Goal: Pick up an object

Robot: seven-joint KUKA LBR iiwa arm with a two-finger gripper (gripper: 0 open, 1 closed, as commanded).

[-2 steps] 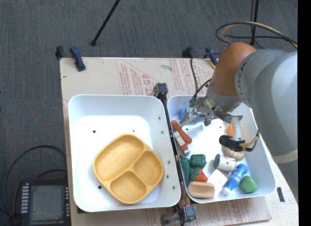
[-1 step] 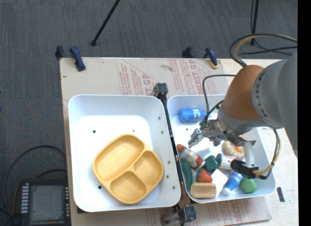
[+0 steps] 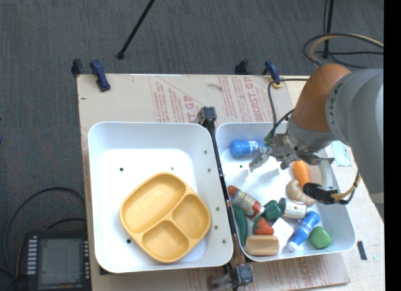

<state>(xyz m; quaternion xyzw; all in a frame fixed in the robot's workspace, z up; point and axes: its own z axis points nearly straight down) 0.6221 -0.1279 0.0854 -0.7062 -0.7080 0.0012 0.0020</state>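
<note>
The objects to pick from lay crowded in the right bin (image 3: pixel 348 230): a blue bottle (image 3: pixel 244 148) on its side near the far left corner, an orange carrot-like piece (image 3: pixel 302 172) beside a pale curved item (image 3: pixel 296 191), a red-and-white bottle (image 3: pixel 245 201) along the left wall, a dark green piece (image 3: pixel 273 209), a small red piece (image 3: pixel 264 226), a tan block (image 3: pixel 262 245) at the near wall, a blue-and-white bottle (image 3: pixel 304 229) and a green lump (image 3: pixel 321 238) in the near right corner. The gripper (image 3: pixel 270 156) hovered over the bin just right of the blue bottle, its fingers spread apart with nothing between them. The left bin (image 3: pixel 109 149) held a yellow divided plate (image 3: pixel 165 217). Blue clamps (image 3: pixel 99 74) gripped the far edge of the bench (image 3: pixel 169 96)
</note>
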